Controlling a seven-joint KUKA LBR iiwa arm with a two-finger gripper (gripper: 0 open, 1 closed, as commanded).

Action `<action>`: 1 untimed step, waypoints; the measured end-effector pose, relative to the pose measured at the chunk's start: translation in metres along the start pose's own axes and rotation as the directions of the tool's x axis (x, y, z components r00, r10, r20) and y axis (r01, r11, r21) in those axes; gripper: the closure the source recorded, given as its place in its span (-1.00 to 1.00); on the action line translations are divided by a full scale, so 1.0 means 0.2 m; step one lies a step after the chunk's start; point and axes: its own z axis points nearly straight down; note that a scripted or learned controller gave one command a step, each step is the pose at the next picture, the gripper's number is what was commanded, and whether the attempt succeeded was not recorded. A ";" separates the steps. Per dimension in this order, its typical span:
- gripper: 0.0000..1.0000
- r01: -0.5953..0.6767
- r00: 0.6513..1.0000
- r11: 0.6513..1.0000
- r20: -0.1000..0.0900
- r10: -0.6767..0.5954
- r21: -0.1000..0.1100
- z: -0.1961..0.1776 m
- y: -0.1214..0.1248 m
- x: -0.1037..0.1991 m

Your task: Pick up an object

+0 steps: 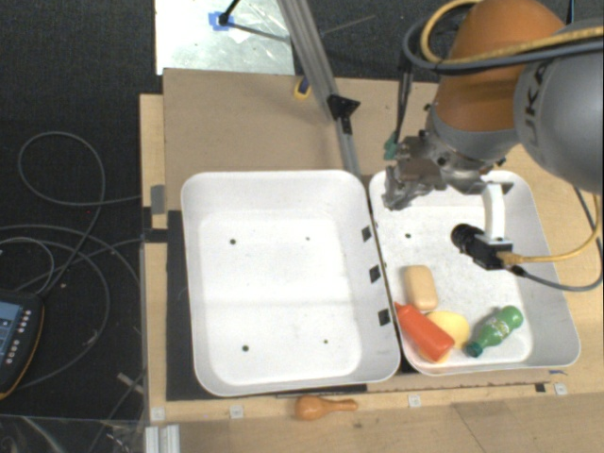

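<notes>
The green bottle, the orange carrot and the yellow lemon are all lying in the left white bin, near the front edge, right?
Not quite. The green bottle, the orange carrot and the yellow lemon do lie near the front edge, but in the right white bin, not the left one. The camera view shows them there, on the side where the arm reaches in.

Even overhead light, soft shadows. Left bin [274, 281] slightly blown out, glare patch on the floor panel [226, 22] top. Mild softness overall; arm [510, 55] close and blurry.
</notes>
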 end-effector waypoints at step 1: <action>1.00 0.001 1.000 1.000 0.000 -0.001 0.001 0.04 -0.11 0.29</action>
